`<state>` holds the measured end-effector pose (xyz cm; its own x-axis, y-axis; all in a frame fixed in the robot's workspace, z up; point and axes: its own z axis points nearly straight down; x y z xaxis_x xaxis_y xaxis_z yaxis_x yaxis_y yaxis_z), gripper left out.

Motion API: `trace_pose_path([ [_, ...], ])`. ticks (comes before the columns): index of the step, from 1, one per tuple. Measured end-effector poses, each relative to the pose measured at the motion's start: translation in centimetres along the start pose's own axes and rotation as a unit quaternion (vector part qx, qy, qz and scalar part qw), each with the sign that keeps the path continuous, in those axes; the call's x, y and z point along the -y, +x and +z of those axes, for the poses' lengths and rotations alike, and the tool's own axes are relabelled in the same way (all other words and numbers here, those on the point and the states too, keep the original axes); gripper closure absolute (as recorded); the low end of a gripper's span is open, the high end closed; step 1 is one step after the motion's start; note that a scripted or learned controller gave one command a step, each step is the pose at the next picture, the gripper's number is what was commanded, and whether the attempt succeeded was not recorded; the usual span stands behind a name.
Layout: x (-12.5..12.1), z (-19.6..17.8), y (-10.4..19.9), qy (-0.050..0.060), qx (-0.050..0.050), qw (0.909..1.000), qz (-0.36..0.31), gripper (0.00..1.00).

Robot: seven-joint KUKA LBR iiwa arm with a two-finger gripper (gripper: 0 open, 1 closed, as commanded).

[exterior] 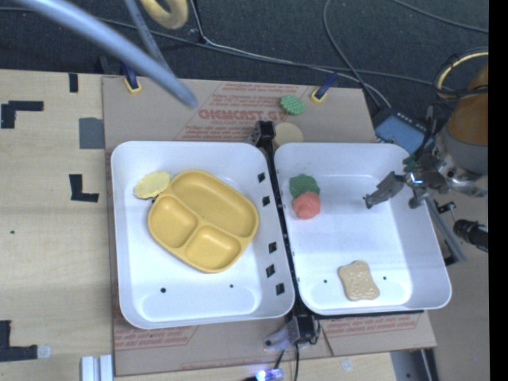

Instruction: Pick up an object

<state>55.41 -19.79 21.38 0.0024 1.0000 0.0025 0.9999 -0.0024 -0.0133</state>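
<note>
The right bin (pixel 413 292) holds a green piece (pixel 302 185) with a pink-red piece (pixel 307 205) touching it near the left wall. A tan bread-like slice (pixel 359 281) lies near the bin's front. My gripper (pixel 398 196) hangs over the right part of this bin, near its right wall. Its fingers (pixel 379 194) are spread, open, with nothing between them. It is well to the right of the green and pink pieces and behind the tan slice.
The left bin (pixel 127 292) carries a yellow divided tray (pixel 203 219) and a pale yellow flat piece (pixel 152 184) at the tray's far left corner. A green piece (pixel 292 104) and a pale disc (pixel 288 132) lie on the cardboard behind the bins. Cables cross the dark floor beyond.
</note>
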Motion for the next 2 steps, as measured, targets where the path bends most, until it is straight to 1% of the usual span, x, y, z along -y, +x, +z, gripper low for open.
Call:
trace_pose_path([
  [1, -0.3, -0.7, 0.0, -0.006, 0.001, 1.0, -0.002, 0.0],
  [2, -0.9, 3.9, 0.2, -0.004, 0.001, 1.0, -0.002, 0.0],
])
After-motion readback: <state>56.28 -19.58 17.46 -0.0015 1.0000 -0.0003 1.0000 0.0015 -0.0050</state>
